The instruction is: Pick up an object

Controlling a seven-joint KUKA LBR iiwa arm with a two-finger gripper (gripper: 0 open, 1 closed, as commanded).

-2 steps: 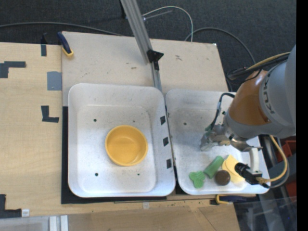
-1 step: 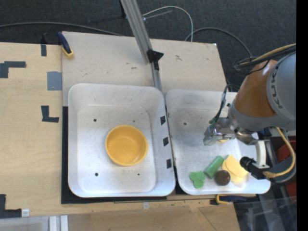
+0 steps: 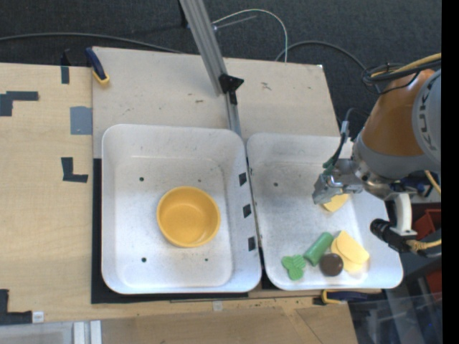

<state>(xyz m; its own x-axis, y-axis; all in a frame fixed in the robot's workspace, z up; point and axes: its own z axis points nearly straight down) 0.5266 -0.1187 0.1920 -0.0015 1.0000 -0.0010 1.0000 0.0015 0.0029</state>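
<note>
A pale wooden worktop [image 3: 43, 192] is carrying two white bins, the left bin [image 3: 115, 192] holding a yellow bowl [image 3: 188, 216]. In the right bin [image 3: 287, 163], the pincer [image 3: 328, 190] is hovering at a small yellow wedge [image 3: 335, 203] lying directly beneath and touching it; how wide it is set I cannot tell. A green cylinder [image 3: 318, 249] is lying nearer.

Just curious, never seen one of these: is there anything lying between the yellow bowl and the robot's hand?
From the camera view, just bare white bin floor and the bins' touching rims separate the yellow bowl from the hand.
</note>
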